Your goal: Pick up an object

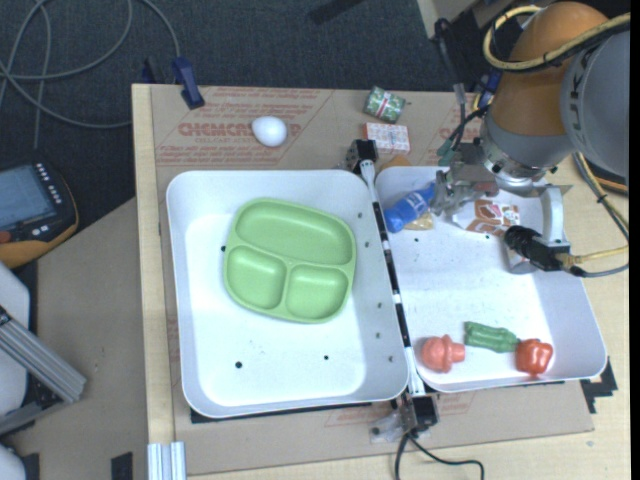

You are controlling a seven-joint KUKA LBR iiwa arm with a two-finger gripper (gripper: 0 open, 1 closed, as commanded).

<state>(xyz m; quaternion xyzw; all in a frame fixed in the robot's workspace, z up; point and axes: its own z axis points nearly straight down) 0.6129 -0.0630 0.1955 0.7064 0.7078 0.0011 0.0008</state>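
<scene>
From the fixed camera above, the table point(300, 108) shows as a brown cardboard-covered surface carrying two shallow white bins side by side. The left white bin point(200, 348) holds a pale green plastic plate with three compartments point(290, 259), lying flat towards the bin's far half. The right white bin point(570, 318) holds several small things. Along its near edge lie a red-orange rounded plastic toy point(440, 352), a dark green elongated toy point(490, 337) just beside it, and a red pepper-shaped toy point(534, 357) touching the green one's right end. At the bin's far left corner lies a blue crumpled packet point(408, 210), tilted against the wall between the bins.

The grey arm with its orange band point(535, 98) reaches in from the right and comes down over the far part of the right bin. Its pincer point(452, 190) sits low, just beside the blue crumpled packet's right end and above a small printed red-and-white card point(490, 216). Whether the pincer is spread or pressed together I cannot tell, as the metal parts blur together there.

On the bare table beyond the bins rest a white egg-shaped object point(269, 130), a small green-and-white wrapped can point(385, 104) and a blue clamp point(187, 83) at the far left edge.
</scene>
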